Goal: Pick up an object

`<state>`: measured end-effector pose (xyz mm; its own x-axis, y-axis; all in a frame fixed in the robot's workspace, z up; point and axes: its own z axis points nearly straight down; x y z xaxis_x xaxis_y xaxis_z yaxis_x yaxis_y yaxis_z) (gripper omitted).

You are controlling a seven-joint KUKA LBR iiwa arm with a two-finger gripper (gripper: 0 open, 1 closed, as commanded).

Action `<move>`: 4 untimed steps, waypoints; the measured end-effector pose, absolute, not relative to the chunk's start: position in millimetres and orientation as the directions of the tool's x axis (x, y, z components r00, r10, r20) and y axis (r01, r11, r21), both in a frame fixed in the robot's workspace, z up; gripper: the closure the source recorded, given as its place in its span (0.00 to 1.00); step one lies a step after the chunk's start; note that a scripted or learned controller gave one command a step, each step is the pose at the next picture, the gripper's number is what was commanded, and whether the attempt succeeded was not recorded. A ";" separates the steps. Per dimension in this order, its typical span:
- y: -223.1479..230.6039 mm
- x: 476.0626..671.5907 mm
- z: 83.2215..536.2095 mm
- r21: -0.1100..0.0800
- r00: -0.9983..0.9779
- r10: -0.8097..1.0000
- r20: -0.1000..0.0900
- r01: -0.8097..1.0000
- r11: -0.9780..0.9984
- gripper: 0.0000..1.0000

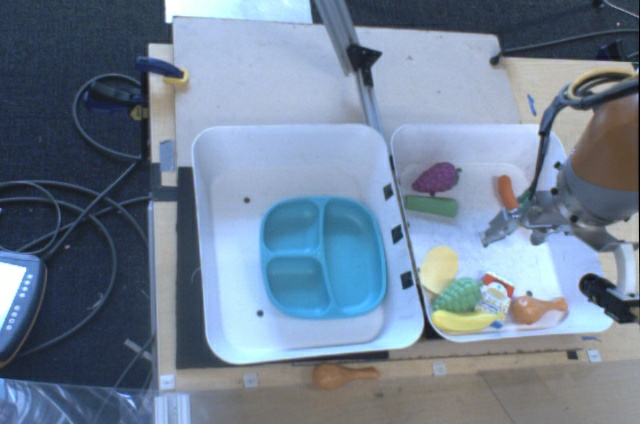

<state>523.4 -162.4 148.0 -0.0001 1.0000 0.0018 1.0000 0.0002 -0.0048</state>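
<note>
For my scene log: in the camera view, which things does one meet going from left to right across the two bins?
Blue divided plate → purple grapes → orange carrot → pincer.

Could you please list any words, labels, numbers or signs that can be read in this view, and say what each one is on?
No text can be read in this view.
Small red and white packet in the right white bin: it has printing, too small and blurred to read.
Handheld screen device at the left edge: lit display, nothing legible.
</note>
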 end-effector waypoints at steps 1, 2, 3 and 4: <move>-162.0 522.7 95.6 -0.005 0.000 1.000 0.002 1.000 0.000 0.00; -162.6 524.8 109.3 0.003 0.000 1.000 0.000 1.000 0.000 1.00; -167.0 525.8 153.3 0.006 -0.004 1.000 -0.002 1.000 0.004 1.00; -169.6 524.2 197.8 0.007 -0.005 1.000 -0.002 1.000 0.005 1.00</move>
<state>524.2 -169.6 197.8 -0.0053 1.0000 -0.0021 1.0000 0.0053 0.0071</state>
